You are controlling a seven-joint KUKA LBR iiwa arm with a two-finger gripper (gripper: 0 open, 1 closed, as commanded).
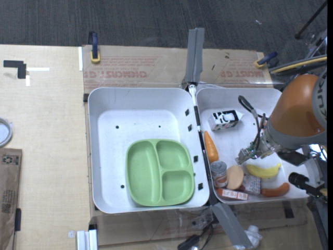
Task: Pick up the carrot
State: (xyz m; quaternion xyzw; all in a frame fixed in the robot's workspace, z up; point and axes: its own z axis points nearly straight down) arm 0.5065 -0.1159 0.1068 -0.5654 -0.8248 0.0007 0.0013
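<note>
The carrot (pixel 210 146), orange and tapered, lies along the left wall of the right bin (pixel 237 94), pointing toward the back. My gripper (pixel 248 153) hangs low in the same bin, about seventy pixels to the right of the carrot, just above the banana (pixel 263 170). Its fingers are small and dark against the clutter, and nothing shows between them. The grey arm with its orange band (pixel 294 111) comes in from the right.
In the right bin lie a small black-and-white carton (pixel 225 119), a can (pixel 219 171), a tan round item (pixel 235 177), a red-white packet (pixel 234 194) and a sausage (pixel 274 190). The left bin (pixel 104 139) holds a green divided plate (pixel 159 172).
</note>
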